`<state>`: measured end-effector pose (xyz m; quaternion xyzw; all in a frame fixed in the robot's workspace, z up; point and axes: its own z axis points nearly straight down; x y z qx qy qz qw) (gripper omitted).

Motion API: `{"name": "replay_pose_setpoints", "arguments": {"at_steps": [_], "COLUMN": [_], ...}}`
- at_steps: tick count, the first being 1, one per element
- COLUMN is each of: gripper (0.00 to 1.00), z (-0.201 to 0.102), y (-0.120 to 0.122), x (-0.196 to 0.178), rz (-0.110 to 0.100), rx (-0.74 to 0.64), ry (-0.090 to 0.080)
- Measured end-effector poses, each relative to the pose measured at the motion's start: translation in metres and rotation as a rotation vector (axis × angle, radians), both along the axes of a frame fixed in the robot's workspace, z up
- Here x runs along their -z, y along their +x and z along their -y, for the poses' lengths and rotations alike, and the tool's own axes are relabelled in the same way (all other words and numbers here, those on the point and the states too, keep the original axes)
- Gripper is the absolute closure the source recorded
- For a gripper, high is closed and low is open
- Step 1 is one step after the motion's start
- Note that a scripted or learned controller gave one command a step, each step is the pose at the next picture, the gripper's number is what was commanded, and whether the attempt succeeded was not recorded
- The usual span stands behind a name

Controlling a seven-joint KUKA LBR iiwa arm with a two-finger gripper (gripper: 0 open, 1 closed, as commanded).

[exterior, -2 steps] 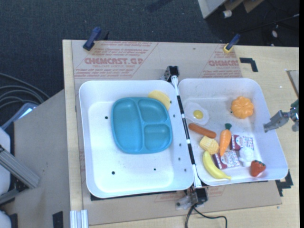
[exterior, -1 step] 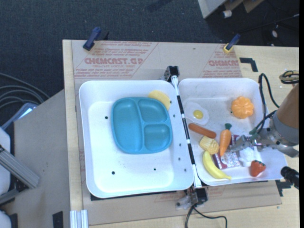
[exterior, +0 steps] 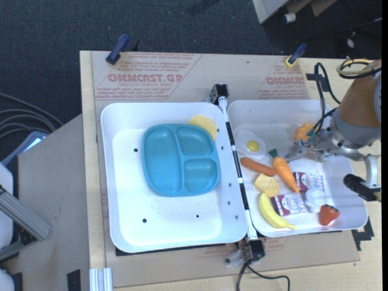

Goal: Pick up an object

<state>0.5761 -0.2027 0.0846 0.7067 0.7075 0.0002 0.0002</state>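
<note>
With the gripper [exterior: 301,149] state indeterminable over the right bin [exterior: 357,220], an isolated item such as the carrot [exterior: 284,171] is best targeted squarely.

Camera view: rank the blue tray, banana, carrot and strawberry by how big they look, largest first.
1. Blue tray, by far the largest.
2. Banana and carrot: they look about alike in length, so I won't rank one over the other.
3. Strawberry, the smallest.
</note>
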Motion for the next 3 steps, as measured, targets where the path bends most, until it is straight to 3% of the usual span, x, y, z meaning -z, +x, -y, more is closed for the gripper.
{"name": "replay_pose_setpoints", "arguments": {"at_steps": [1, 2, 3], "gripper": [0.0, 1.0, 1.0], "z": [-0.034, -0.033, -0.125], "y": [0.062, 0.062, 0.025], "x": [0.0, -0.011, -0.116], "rz": [0.0, 0.002, 0.001], "rx": [-0.001, -0.001, 0.0], "ry": [0.0, -0.002, 0.001]}}
